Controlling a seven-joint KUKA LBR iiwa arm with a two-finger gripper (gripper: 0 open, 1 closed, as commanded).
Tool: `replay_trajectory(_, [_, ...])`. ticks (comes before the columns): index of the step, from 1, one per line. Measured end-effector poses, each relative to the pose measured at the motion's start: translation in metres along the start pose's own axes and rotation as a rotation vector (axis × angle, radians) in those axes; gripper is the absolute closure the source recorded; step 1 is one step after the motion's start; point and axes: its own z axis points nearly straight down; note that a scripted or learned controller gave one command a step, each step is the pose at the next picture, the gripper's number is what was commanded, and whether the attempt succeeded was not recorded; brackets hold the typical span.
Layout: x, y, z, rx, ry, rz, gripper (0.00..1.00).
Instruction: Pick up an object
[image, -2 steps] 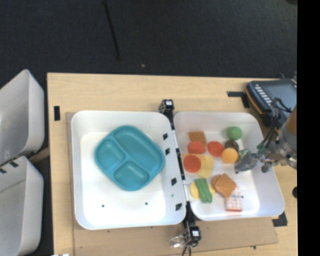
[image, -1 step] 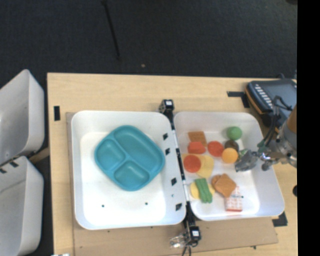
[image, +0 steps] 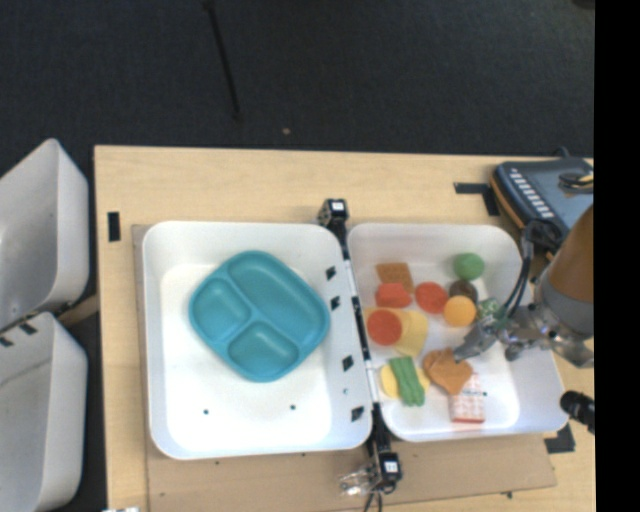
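Note:
The right bin (image: 500, 415) holds several toy foods: a green ball (image: 468, 265), an orange ball (image: 459, 311), two red pieces (image: 431, 297), an orange waffle-like square (image: 394, 272), a red-and-yellow cylinder (image: 392, 327), a green and yellow piece (image: 405, 381), a brown cookie shape (image: 447, 373) and a pink-and-white packet (image: 468, 404). My gripper (image: 476, 343) reaches in from the right, low over the bin, just right of the brown cookie shape and below the orange ball. Its fingers look spread, with nothing seen between them.
The left bin (image: 170, 400) holds a teal divided plate (image: 259, 314). A dark device (image: 545, 195) lies on the bench at the back right. White blocks (image: 35, 230) stand off the bench at the left.

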Motion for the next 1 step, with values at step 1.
replay_trajectory(1, [-0.0082,-0.0041,0.0550,-0.007,0.000,0.002,0.00])
